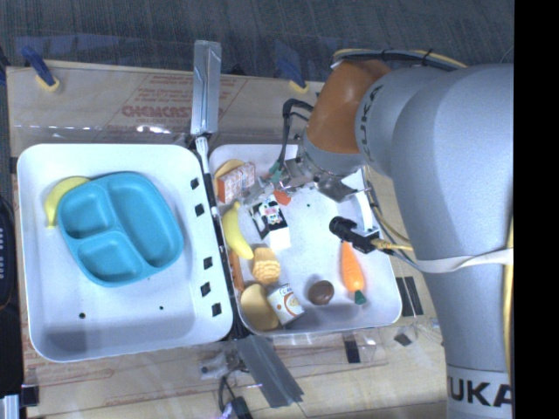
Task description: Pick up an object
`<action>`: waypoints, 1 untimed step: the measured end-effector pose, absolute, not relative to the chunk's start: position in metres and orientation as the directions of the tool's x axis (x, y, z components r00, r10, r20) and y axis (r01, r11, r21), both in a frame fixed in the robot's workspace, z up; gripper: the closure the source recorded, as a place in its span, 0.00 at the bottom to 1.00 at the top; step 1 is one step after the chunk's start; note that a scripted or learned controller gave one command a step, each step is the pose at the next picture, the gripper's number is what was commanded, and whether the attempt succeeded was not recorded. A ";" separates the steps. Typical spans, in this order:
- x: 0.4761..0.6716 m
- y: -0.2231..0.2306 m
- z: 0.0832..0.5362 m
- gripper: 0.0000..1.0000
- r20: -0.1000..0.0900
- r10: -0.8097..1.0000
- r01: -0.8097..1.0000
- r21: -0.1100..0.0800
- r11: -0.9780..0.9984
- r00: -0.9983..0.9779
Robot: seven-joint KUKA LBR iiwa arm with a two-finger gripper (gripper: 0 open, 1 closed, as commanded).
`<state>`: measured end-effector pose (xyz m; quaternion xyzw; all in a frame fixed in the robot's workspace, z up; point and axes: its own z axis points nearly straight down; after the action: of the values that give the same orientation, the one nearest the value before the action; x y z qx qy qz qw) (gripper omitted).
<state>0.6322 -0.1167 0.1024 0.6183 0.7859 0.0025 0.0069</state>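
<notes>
The big grey arm (pixel 445 173) leans in from the right and bends down over the right bin (pixel 384 308), its orange band (pixel 341 103) hanging above the bin's far end. Under it the pincer (pixel 293 175) is low among the clutter at that end, but whether it is open or closed I cannot tell (the wrist hides it). The left bin (pixel 44 321) holds a blue divided tray (pixel 122 225) lying over something yellow (pixel 61 195), I would guess parked there out of the way. The candidates for picking crowd the right bin: a banana (pixel 234 234) along the divider, a carrot (pixel 351 271), a black-and-white carton (pixel 271 216), an orange box (pixel 234 182), a small can (pixel 285 304) and a brown ball (pixel 320 292). The carton and box lie nearest the pincer, so one of them seems the likely target.
</notes>
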 end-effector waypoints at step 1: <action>0.586 -0.105 0.092 0.00 0.001 1.000 1.000 -0.003 0.010 -0.010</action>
<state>0.5856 -0.1055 0.0919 0.7034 0.7108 -0.0008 -0.0017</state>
